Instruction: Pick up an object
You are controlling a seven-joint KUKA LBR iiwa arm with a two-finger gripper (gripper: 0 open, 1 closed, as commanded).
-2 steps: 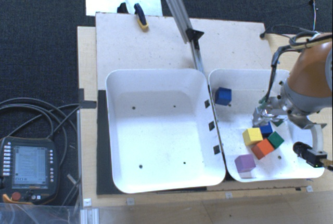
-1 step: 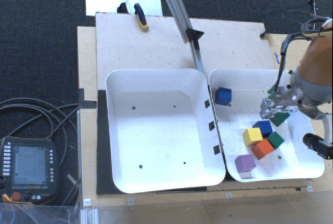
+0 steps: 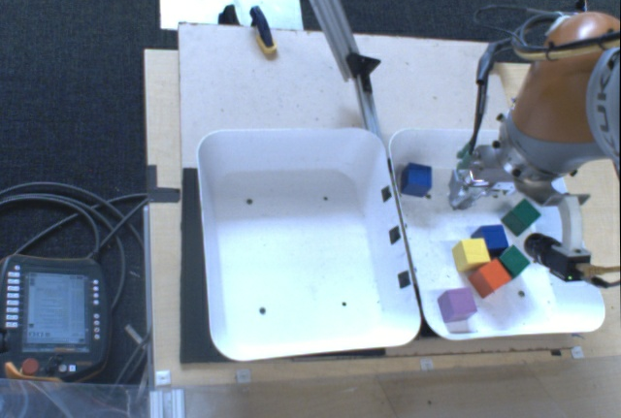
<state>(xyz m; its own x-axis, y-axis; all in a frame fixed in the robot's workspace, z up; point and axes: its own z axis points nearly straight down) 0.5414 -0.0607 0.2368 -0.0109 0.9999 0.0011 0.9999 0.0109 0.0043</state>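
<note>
The right bin (image 3: 572, 314) holds several small blocks. A blue cube (image 3: 417, 179) lies alone near the bin's back left corner. A cluster sits further right and forward: a green block (image 3: 521, 215), a blue block (image 3: 491, 238), a yellow block (image 3: 471, 253), a second green block (image 3: 514, 261), an orange block (image 3: 490, 277) and a purple block (image 3: 457, 305). My gripper (image 3: 467, 190) hangs over the bin's back middle, between the lone blue cube and the cluster, just above and left of the blue block. I see nothing in it.
The left bin (image 3: 291, 149) stands beside the right one, sharing a divider with black clips. A slanted metal pole (image 3: 330, 9) reaches down to the bins' back edge. A teach pendant (image 3: 49, 314) with cables lies at far left. A yellow-handled clamp (image 3: 262, 30) rests on the back board.
</note>
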